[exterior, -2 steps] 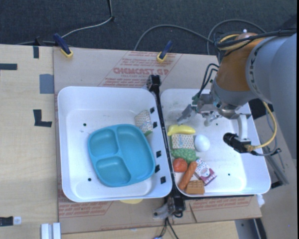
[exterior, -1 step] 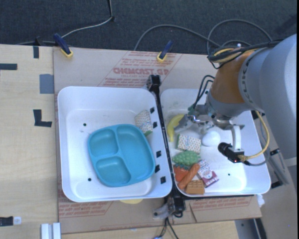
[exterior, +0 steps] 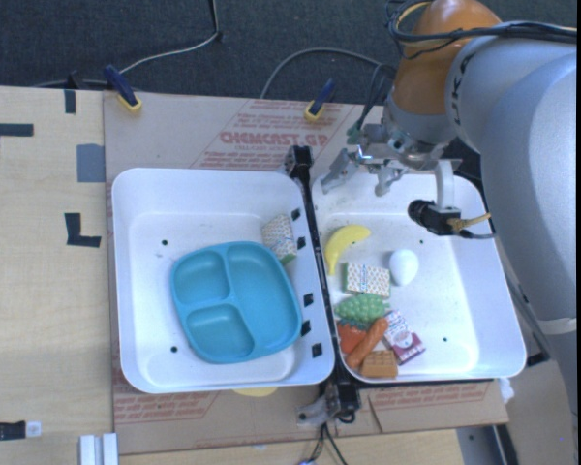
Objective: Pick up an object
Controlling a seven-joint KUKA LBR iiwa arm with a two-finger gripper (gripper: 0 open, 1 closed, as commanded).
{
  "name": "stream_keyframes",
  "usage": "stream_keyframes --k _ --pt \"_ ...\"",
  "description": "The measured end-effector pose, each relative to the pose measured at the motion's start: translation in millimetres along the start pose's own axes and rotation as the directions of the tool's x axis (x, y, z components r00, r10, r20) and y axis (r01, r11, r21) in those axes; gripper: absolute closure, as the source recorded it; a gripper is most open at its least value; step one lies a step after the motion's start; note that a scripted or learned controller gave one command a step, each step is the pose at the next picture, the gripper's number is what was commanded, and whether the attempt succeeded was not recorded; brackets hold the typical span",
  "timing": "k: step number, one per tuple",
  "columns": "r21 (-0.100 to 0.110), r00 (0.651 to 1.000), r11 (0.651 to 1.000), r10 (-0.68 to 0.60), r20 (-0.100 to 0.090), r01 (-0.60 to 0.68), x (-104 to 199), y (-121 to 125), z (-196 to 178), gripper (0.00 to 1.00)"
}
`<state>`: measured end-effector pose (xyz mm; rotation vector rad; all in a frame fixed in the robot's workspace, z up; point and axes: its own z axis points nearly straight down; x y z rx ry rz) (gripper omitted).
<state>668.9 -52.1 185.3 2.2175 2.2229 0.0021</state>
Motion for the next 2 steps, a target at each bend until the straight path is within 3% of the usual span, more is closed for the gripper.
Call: stream_keyframes --k 1,2 --pt "0.005 1.000 1.000 0.002 0.000 -0.002 4.1 -84.5 1.3 0.00" --pt "0.004 1.000 1.000 0.000 -0.001 0.000 24.8 -39.8 1.3 0.00"
